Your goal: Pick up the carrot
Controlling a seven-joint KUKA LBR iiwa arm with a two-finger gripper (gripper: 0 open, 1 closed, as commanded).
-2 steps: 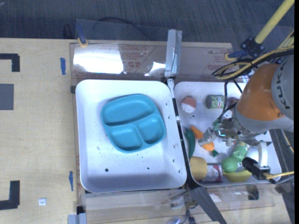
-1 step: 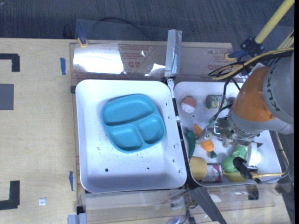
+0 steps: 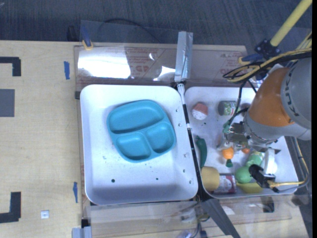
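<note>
A: Where the right bin (image 3: 292, 175) crowds up, where is the carrot (image 3: 227, 153)?

B: At the bin's centre, just beside the gripper (image 3: 237, 139) at its 8 o'clock. Whether the gripper has hold of anything, I cannot tell.

A: Handling?

B: Probably light, stiff, smooth; take hold across its middle.

A: Counts?

B: One carrot, two bins, one blue tray (image 3: 141, 130).

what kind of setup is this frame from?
Likely a robot bin-picking test bench, not a kitchen: two shallow white bins side by side, a blue three-compartment plastic plate in the left one, and a grey-and-orange arm over toy foods.
</note>
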